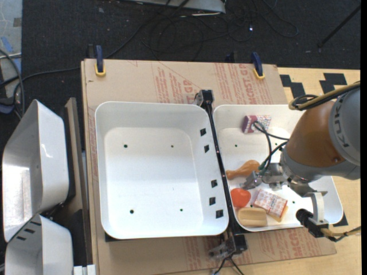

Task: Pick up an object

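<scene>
- I read the gripper (256,180) low inside the right bin (321,110), near that bin's left wall and toward its front edge. From this slanted view I cannot tell how it is set or whether it has anything.
- No object is visibly lifted; all candidates appear to rest on the bin floor, so I judge the pick not yet made.
- Candidates are crowded at the front-left corner of the right bin: a tan drumstick-shaped toy (243,168) just beside the gripper, a red tomato-like piece (241,197) in front of it, a patterned box (270,204) to its right, and a tan block (252,216) against the front edge.
- Risk one: with pieces this close together, a closing grasp may catch two at once or wedge between them and lift nothing.
- Risk two: the rounded red piece and drumstick could roll or squirt aside under contact.
- Risk three: the bin's left wall and the divider are near; a small lateral error could strike them and shift the bin on the surface (172,76).
- A small purple-and-white packet (256,122) lies well apart near the back edge, isolated and, in my judgement, a safer target.
- The left bin (103,153) holds no candidate.
</scene>
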`<state>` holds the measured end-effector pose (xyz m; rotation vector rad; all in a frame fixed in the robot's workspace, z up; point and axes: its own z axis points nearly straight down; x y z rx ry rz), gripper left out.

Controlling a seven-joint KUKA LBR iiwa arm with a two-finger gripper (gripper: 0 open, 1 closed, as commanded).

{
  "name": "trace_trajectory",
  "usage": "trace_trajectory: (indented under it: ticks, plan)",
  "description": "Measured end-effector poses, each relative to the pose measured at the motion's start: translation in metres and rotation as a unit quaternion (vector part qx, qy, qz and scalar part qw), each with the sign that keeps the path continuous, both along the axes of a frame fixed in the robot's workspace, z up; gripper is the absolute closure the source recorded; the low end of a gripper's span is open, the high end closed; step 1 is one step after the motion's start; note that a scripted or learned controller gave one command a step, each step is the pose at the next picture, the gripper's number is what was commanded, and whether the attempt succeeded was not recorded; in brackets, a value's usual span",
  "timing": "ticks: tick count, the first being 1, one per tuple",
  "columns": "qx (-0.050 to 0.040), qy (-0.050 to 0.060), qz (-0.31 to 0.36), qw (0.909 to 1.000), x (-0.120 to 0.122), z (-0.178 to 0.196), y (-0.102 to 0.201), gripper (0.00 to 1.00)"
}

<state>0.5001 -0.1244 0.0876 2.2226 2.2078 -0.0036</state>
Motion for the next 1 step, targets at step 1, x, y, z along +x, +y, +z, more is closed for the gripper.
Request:
trace_trajectory:
  ticks: [1]
  plan:
    - [0.0037,0.001,0.005,1.0000,0.0383,0.0050,0.0096,0.00]
